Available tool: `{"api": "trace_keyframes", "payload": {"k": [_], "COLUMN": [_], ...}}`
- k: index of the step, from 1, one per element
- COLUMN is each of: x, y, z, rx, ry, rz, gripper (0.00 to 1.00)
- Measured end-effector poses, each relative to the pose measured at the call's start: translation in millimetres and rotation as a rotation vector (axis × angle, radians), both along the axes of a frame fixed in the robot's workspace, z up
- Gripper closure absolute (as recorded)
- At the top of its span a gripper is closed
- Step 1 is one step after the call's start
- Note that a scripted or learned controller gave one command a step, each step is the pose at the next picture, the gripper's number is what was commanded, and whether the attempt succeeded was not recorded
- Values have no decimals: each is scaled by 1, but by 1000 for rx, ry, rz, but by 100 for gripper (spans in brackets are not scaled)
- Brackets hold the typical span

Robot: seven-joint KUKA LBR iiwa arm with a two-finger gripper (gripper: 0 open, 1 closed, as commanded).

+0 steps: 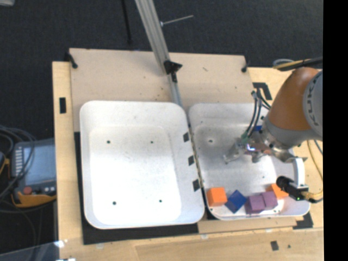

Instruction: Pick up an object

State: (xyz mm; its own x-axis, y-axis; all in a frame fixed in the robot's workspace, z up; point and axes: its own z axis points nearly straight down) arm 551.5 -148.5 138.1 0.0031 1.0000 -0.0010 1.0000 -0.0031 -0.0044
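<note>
I see the candidate objects grouped along the near edge of the right bin (217, 118): an orange block (217, 196) at the left of the row, a blue block (236, 200) just beside it and turned at an angle, then two purple blocks, the left purple block (254, 204) and the right purple block (268, 200), touching each other side by side. A further small orange piece (279, 190) lies at the right end of the row, partly covered by a black part of the arm hardware, so I cannot determine its full shape. All of these rest on the bin floor, against or near its near wall. The gripper (235, 154) sits over the middle of the right bin, well apart from the row of blocks and farther from me than they are. Its metal fingers (229, 156) point toward the left of the view and I see nothing between them; at this resolution I cannot tell how far apart they stand. Behind the gripper, the arm (293, 110) enters from the right, with its orange band above the wrist and green and black cables running down alongside. The left bin (92, 118) adjoins the right bin, the two separated by a narrow seam with small black clips. Both bins sit on a light wooden bench (136, 69), and a slanted aluminium rail (152, 23) rises from the far edge of the bench.
</note>
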Motion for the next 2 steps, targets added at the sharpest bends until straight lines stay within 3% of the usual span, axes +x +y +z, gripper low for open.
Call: {"api": "trace_keyframes", "payload": {"k": [1,2], "x": [1,2], "y": [-2,-3], "z": [-41,-28], "rx": [-2,-1], "ry": [-8,-12], "rz": [1,-8], "gripper": [0,100]}}
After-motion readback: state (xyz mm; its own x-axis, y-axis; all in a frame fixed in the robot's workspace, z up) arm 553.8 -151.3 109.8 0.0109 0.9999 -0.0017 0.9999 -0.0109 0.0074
